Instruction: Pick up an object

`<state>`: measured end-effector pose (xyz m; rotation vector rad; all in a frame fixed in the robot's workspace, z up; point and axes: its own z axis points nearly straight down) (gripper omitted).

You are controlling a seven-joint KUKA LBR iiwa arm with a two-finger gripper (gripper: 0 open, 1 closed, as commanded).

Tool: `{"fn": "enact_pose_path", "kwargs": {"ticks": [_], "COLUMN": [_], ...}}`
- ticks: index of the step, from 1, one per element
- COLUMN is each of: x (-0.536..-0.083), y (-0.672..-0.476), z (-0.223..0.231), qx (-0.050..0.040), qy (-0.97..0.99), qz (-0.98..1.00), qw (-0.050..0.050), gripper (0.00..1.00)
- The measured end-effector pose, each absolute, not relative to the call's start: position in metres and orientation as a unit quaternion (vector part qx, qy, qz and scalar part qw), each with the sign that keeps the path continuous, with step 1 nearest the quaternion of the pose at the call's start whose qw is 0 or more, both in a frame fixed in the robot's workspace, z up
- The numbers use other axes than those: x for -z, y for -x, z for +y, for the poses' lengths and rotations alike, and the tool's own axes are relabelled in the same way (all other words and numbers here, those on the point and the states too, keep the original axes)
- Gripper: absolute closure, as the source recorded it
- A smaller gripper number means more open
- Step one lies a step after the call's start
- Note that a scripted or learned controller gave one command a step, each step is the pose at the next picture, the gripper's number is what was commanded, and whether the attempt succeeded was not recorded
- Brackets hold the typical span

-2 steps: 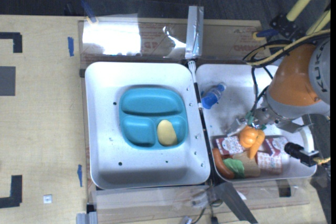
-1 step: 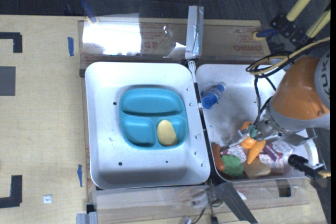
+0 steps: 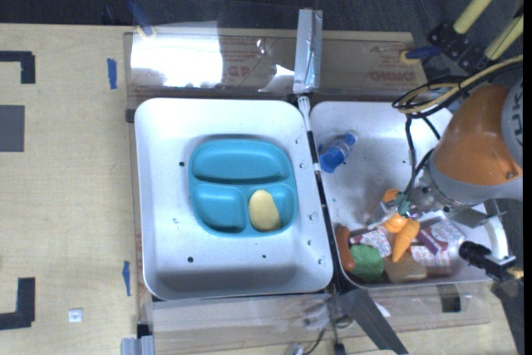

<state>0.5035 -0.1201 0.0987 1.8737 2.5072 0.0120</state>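
In the right bin (image 3: pixel 366 133) a pile lies at the near edge: an orange carrot (image 3: pixel 403 239), a green piece (image 3: pixel 366 259), a red and white packet (image 3: pixel 436 249) and a brown item (image 3: pixel 405 270). A small blue bottle (image 3: pixel 335 152) lies apart near the bin's far left side. My gripper (image 3: pixel 413 208) hangs under the orange wrist band (image 3: pixel 475 147), low over the pile just above the carrot. The wrist hides most of it.
The left bin (image 3: pixel 158 179) holds a blue divided tray (image 3: pixel 241 183) with a yellow oval object (image 3: pixel 264 209) in its near right compartment. A clear wall (image 3: pixel 306 54) stands behind the bins. Cables (image 3: pixel 424 108) trail over the right bin's far right side.
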Motion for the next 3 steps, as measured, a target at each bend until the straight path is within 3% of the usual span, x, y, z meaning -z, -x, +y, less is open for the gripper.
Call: {"fn": "enact_pose_path", "kwargs": {"ticks": [1, 2, 3], "x": [-0.187, -0.216, -0.209], "y": [-0.553, -0.540, -0.567], "z": [-0.049, -0.063, -0.035], "qx": [-0.0032, -0.0010, -0.0003], "qy": [-0.630, -0.654, -0.669], "qz": [0.776, 0.756, 0.744], "qw": [0.002, 0.002, 0.000], "gripper": [1.00, 1.00, 1.00]}}
